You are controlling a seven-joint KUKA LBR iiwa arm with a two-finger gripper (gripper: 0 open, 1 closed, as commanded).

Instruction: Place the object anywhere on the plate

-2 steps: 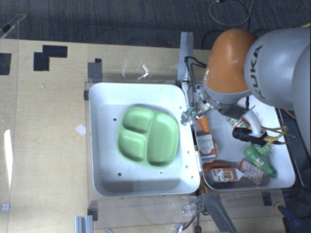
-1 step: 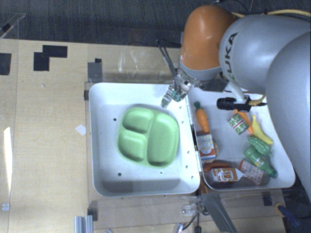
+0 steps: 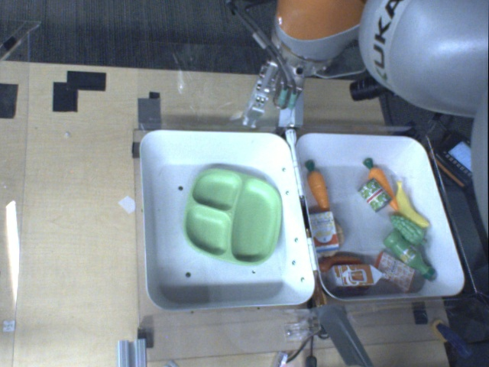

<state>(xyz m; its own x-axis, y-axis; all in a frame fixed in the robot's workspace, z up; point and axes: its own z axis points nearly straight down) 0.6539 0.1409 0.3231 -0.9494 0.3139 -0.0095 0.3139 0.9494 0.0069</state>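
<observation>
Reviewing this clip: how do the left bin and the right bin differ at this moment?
The left bin holds one thing, a green divided plate lying flat near its middle; the right bin holds a clutter of small toy groceries, among them a carrot and a banana. The left bin's floor is mostly bare white; the right bin's is crowded along its near and right sides. Both are shallow, white and set side by side.
</observation>
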